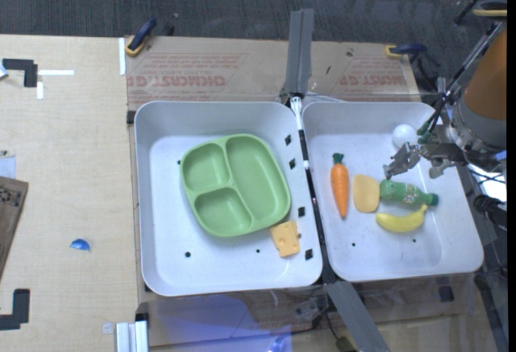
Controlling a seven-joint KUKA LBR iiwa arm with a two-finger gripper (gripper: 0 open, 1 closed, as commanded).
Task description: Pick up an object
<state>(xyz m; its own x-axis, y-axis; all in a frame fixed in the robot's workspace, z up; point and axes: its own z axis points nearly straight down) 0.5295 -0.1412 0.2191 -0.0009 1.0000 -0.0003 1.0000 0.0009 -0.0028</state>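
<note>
Green bottle [407,195], jaws [401,164] above (right bin)

We found a single fixed camera mounted above the bench [64,181], looking down at a slant. It framed both white bins [153,205] whole from a moderate height, with the arm [488,93] entering from the right.

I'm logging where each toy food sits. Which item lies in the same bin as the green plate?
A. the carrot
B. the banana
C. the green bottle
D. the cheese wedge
D: the cheese wedge lies in the left bin by the green plate; the carrot, banana and green bottle lie in the right bin.
</note>
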